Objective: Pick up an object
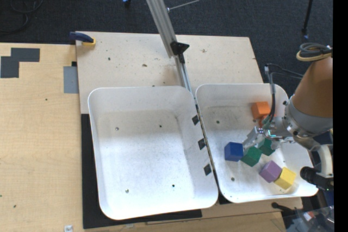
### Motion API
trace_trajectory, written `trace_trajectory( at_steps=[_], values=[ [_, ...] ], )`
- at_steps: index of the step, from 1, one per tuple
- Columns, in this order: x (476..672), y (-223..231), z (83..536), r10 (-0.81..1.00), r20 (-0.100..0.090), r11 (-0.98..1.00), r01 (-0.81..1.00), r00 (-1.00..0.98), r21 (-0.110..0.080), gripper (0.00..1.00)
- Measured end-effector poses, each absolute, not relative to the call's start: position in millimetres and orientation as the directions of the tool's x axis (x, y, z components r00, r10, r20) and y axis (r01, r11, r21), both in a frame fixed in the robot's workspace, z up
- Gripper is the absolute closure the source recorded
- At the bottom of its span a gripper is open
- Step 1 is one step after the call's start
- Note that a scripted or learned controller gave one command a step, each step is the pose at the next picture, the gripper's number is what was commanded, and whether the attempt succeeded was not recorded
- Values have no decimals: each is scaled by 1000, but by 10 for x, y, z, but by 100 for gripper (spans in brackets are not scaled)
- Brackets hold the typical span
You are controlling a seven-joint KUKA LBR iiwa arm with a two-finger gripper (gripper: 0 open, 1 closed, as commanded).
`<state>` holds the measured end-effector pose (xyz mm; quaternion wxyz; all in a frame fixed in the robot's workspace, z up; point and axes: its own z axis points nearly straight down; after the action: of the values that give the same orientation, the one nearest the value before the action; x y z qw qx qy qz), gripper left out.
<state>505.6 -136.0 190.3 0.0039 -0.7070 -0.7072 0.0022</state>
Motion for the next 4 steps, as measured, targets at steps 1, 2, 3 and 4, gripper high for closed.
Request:
trace_trajectory(
  at_steps=[1,2,3,4],
  values=[
    [5065,-1372,1926,1000,1,-4,1000,4,-3,0],
    [5064,-1282,1351,1000,1,-2,1000,2,-4,0],
    [5134,-1331,1242,1000,-10,-2,1000,2,24,0],
    [5146,-1346,1340,1000,-9,-12,1000,13,28,100]
  ],
)
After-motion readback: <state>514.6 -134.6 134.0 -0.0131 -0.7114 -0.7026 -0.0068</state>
